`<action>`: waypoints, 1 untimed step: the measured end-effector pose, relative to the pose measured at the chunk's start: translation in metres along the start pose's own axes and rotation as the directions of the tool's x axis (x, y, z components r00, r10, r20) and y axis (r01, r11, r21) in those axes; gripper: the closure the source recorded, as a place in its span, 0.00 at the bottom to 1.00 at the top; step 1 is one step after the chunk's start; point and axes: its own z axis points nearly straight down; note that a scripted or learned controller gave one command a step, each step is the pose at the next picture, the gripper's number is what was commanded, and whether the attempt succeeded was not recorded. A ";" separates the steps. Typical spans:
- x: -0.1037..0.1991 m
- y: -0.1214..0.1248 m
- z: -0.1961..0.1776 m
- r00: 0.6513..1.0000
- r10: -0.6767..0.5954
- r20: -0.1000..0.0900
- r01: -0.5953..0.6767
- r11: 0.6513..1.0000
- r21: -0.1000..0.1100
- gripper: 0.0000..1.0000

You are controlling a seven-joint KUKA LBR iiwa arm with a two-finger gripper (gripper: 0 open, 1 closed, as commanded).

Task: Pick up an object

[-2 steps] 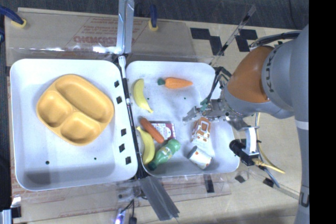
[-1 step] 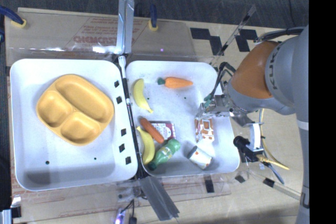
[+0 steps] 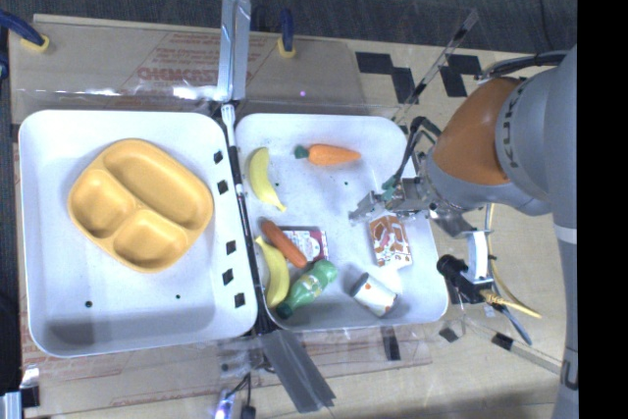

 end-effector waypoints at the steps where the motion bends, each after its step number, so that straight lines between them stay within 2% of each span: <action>1: 0.005 -0.024 0.028 0.994 0.107 -0.018 -0.106 0.993 0.044 0.00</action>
